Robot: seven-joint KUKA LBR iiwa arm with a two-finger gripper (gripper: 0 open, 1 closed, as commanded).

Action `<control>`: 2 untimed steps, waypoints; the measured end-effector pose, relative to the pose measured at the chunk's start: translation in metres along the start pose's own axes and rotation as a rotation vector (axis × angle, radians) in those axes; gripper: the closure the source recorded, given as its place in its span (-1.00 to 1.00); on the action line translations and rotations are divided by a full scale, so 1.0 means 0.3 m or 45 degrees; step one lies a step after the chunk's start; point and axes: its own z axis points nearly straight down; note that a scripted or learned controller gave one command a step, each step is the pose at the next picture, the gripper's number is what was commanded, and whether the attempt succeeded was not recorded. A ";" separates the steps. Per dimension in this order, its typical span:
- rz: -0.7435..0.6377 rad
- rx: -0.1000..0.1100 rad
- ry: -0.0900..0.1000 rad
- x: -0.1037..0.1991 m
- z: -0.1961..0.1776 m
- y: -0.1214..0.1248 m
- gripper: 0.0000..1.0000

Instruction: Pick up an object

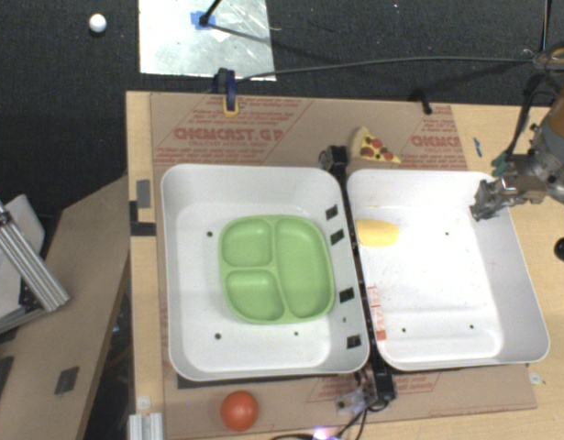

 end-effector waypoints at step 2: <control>-0.002 -0.001 0.002 0.369 0.024 0.078 1.00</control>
